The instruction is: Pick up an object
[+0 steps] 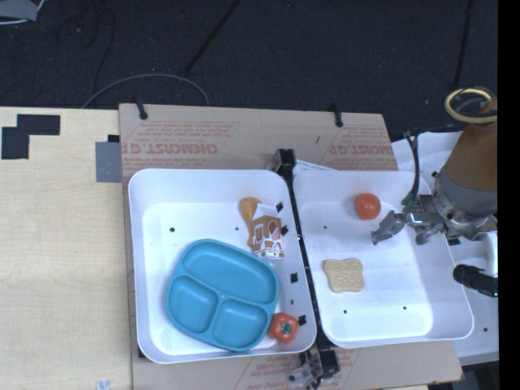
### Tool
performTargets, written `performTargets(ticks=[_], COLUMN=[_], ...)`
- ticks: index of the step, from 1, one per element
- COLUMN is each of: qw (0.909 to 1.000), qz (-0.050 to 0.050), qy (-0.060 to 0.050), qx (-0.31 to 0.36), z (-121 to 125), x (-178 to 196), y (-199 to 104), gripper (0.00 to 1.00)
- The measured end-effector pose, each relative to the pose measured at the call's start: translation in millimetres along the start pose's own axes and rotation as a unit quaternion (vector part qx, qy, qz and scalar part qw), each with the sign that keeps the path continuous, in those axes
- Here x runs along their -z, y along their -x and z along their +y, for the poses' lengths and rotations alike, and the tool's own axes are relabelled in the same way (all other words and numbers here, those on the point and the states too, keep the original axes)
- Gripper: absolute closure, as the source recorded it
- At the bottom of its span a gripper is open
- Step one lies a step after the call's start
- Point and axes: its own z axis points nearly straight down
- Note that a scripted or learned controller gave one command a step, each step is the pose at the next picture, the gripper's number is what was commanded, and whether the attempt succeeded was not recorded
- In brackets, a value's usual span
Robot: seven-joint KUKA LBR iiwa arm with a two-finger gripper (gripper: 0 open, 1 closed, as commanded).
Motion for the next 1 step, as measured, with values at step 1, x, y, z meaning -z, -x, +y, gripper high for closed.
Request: performTargets(ticks=[1], qw=[1.0000], qz=[0.000], qy=[0.000], qx=[0.000], z=[2.3], x=[-44.3], y=[2.2], gripper=[0.00])
